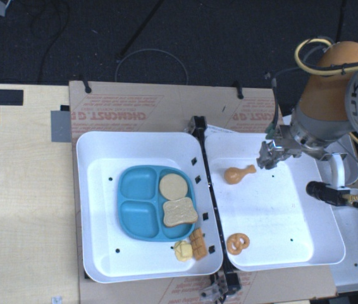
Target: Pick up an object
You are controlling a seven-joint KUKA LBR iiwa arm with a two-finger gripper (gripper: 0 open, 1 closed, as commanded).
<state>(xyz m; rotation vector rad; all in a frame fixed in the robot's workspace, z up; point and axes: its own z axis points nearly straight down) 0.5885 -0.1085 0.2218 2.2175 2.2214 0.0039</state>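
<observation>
Starting nearest the camera: a pretzel (238,242) lying on the floor of the right bin (293,233), well apart from the arm; across the divider in the left bin (97,170), a small yellow piece (183,251) and an orange waffle-like piece (197,244) touching each other just off the corner of a blue divided plate (138,208), with a slice of toast (179,213) and a round tan patty (172,185) in its right-hand compartments. Farther back in the right bin, a tan drumstick (238,174) lying flat on the bin floor, thin end toward the gripper (269,157), which hangs low just beside that end, seemingly not touching. Cannot tell from this angle how the gripper stands, open or closed; nothing visible in its hold. Judged as early in the task: positioned near the drumstick as the likely target, with closing on it and lifting yet to be done. Beyond the bins, cardboard on the bench (21,189), then dark floor with cables
</observation>
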